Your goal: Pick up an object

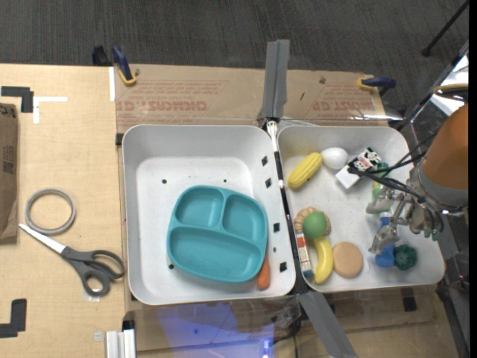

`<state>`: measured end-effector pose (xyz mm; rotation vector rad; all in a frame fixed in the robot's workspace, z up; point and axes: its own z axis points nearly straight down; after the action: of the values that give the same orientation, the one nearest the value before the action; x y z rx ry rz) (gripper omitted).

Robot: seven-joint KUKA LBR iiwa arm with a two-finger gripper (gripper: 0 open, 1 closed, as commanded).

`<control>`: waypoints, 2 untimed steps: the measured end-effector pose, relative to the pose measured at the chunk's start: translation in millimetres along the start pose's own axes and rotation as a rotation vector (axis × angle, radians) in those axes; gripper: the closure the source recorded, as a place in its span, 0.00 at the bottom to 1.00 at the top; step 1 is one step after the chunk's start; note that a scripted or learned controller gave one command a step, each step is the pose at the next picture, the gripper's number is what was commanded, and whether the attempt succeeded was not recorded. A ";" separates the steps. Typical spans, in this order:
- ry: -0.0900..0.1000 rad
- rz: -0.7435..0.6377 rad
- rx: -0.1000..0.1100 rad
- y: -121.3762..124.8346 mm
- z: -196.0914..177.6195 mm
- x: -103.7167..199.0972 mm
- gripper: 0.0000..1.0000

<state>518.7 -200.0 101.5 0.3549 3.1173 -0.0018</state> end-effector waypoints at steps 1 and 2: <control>0.002 0.004 -0.001 -25.7 9.2 14.1 0.00; 0.002 0.046 -0.001 -29.0 9.1 33.9 0.00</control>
<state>479.2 -220.7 92.2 0.4262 3.1102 0.0009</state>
